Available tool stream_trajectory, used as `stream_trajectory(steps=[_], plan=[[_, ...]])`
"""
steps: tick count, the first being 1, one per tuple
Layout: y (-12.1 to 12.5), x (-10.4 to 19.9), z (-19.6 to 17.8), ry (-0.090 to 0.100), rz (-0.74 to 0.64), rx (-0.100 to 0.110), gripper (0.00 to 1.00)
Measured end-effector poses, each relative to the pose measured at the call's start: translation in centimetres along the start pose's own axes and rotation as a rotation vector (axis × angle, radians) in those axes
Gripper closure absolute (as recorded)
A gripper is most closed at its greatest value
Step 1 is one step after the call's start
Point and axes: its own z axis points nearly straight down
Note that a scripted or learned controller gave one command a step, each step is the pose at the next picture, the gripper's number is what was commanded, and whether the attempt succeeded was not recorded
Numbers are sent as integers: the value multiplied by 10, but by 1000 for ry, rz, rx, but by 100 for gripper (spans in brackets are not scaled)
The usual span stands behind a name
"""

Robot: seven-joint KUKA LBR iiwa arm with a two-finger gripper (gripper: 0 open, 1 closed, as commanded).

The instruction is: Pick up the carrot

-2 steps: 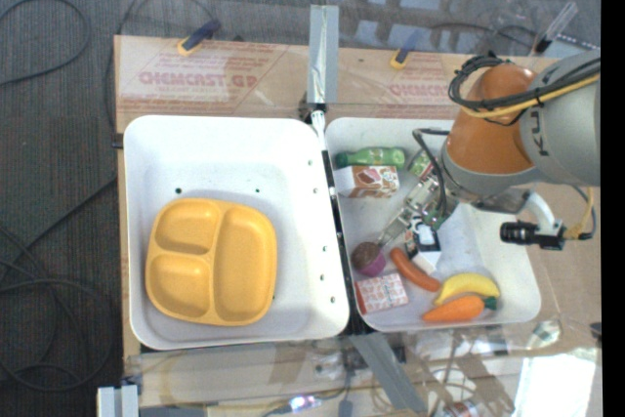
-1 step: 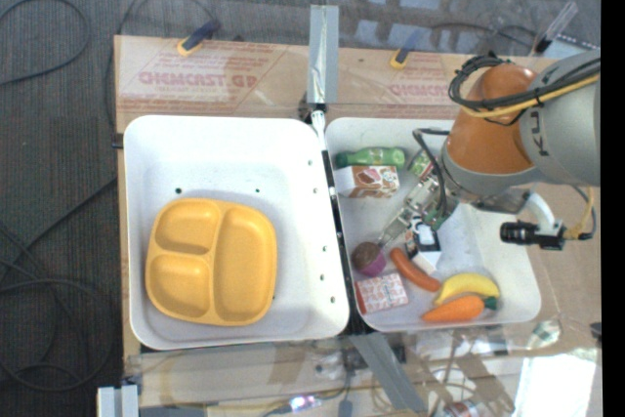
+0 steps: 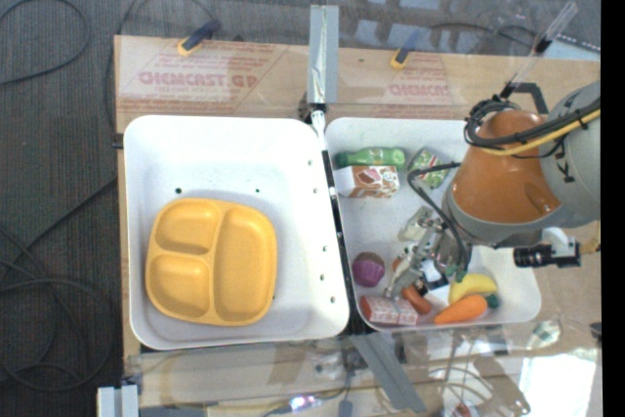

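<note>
Reaching in from the right, the grey arm bends down over the right bin, its orange band sitting above the wrist and hiding part of the bin's middle. The gripper hangs low near the bin's front, pointing toward the lower left; whether it is wide or narrow I cannot tell, because its metal parts blur together there.

The carrot lies on its side at the front edge of the right bin, just right of and below the gripper. It is bright orange, tapered, with a small green tip at its right end. A yellow banana-like toy rests just above it, touching or nearly so, and a small red piece lies just to its left. A purple round item sits further left, and a green packet lies at the back.

The left bin holds a yellow divided plate. Both bins rest on the desk.
</note>
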Motion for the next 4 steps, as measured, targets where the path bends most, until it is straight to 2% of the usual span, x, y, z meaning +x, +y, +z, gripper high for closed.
stream_trajectory(steps=[1, 2, 3, 4], plan=[[3, -1, -10, -3, -1, -6, 100], [15, -118, 2, 2, 6, -2, 100], [15, -117, 4, 6, 6, -1, 0], [-6, -111, 3, 7, -302, 0, 0]])
